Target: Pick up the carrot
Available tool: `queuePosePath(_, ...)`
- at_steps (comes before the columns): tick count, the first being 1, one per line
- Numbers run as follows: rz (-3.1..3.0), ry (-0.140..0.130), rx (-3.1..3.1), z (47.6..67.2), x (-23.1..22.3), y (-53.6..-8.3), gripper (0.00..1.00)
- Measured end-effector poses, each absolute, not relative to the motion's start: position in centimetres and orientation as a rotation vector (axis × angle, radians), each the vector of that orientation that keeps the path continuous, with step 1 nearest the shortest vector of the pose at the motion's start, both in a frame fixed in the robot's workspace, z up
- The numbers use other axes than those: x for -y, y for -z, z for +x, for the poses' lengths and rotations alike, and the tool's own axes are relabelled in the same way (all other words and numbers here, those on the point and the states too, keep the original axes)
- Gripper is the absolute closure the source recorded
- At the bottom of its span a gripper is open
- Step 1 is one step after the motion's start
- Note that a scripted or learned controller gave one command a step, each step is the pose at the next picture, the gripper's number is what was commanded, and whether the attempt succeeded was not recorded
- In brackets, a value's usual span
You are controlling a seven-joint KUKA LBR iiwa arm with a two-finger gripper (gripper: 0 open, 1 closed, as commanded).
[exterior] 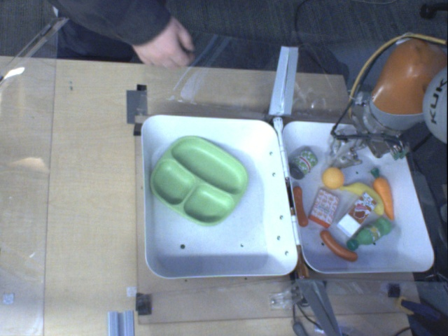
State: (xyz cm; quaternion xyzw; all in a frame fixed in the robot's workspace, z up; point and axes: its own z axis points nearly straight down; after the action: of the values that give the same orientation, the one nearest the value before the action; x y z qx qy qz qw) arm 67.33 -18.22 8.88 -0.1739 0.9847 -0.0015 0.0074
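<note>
My gripper hung over the back of the right bin, fingers spread apart w/ nothing between them. The carrot lay near the bin's right side, just beside the banana, apart from my fingers.

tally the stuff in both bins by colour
green: 3, the divided plate, the small can, the bottle
orange: 2, the carrot, the round fruit
yellow: 1, the banana
red: 4, two sausages, two cartons
total: 10
</note>
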Motion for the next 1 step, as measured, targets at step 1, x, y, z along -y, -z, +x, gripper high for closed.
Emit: queuePosePath(1,-0.614,0.004,-3.067,67.33,19.26,-8.87,1.0)
